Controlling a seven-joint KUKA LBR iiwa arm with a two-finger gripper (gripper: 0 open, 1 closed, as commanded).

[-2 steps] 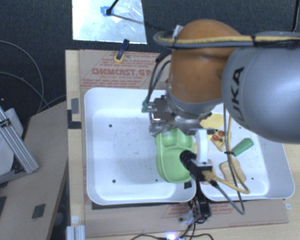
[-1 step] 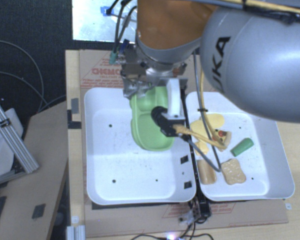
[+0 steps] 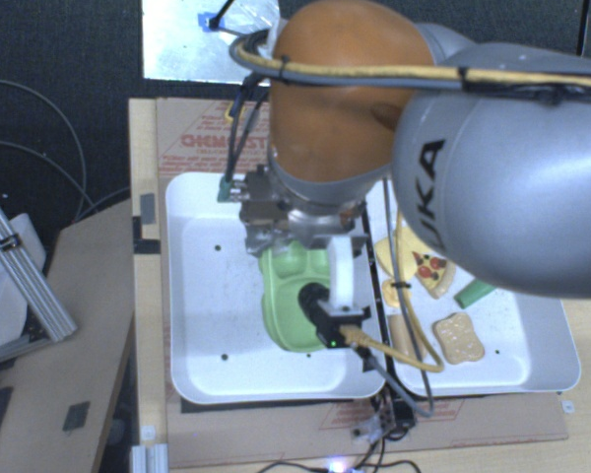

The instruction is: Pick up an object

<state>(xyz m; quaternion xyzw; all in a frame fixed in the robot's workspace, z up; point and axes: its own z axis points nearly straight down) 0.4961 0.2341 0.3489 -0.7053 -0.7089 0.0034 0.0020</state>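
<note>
Green piece (image 3: 286, 304) lies by the right wall of the left bin (image 3: 192, 294), with bare white floor to its left and front. The right bin (image 3: 537, 368) holds a pizza slice (image 3: 428, 269) and a cracker (image 3: 460, 337). The hand (image 3: 294, 227) points down over the piece's far end; whether it is open or closed cannot be told.

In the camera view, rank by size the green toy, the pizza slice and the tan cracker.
1. green toy
2. pizza slice, partly hidden, so unsure against the next
3. tan cracker, close to it
</note>
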